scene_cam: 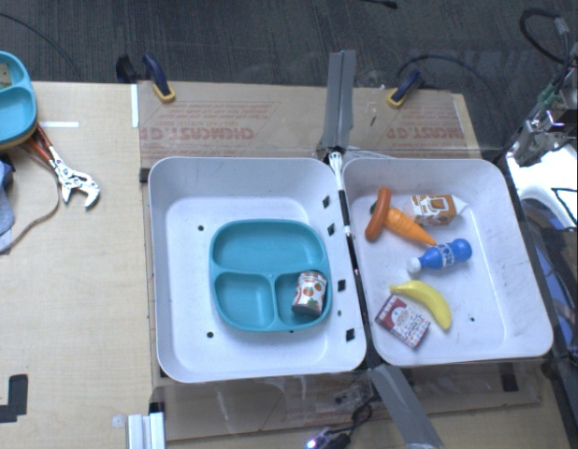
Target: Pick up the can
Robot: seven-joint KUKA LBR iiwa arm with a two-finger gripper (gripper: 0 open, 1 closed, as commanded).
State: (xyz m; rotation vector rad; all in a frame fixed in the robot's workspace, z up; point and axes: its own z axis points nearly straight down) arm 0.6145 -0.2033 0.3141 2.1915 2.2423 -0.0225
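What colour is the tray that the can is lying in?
The tray is turquoise blue, with the can in its lower right compartment, seen in the camera view.

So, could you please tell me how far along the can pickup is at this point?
Nothing looks done yet. The can lies in the lower right compartment of the teal divided tray in the left bin, with nothing gripping it. Nothing is in hand either. The whole job is left: reaching to the left bin, closing on the can and lifting it clear of the tray. The banana and bottle sit in the right bin.
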